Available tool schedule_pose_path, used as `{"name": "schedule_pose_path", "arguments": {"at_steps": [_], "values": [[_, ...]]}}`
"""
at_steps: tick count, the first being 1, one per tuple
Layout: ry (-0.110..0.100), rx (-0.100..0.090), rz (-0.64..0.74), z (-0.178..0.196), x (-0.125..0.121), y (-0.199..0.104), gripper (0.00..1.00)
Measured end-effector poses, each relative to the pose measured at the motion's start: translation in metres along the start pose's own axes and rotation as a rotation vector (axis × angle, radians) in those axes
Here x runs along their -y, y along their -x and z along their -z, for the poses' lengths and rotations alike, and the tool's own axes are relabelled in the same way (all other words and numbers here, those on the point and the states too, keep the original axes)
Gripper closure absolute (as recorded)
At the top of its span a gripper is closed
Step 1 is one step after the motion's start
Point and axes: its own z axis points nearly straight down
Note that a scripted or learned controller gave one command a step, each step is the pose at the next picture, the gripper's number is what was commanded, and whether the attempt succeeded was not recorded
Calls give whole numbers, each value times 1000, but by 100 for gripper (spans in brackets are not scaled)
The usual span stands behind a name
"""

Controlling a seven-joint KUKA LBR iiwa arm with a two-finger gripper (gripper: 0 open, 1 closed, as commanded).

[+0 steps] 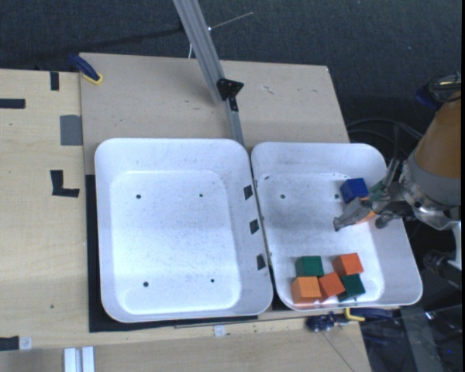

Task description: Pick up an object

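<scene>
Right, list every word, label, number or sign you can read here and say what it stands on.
No readable text anywhere.
Black tape shapes on the light wooden bench top: marks, not letters.
Small coloured cubes in the right shallow white plastic bin: faces bear no print that I can make out.
Left shallow white plastic bin: dark dots, no writing.

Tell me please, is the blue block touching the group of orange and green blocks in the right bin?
Apart. The camera view shows the blue block near the right bin's far side, with bare white floor between it and the orange and green blocks at the near edge.
</scene>
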Motion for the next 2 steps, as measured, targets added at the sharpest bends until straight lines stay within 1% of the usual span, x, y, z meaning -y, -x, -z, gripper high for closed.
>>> {"name": "schedule_pose_path", "arguments": {"at_steps": [1, 2], "values": [[0, 0, 0, 0, 0, 0, 0], [-5, 0, -2, -50, 1, 9, 0]]}}
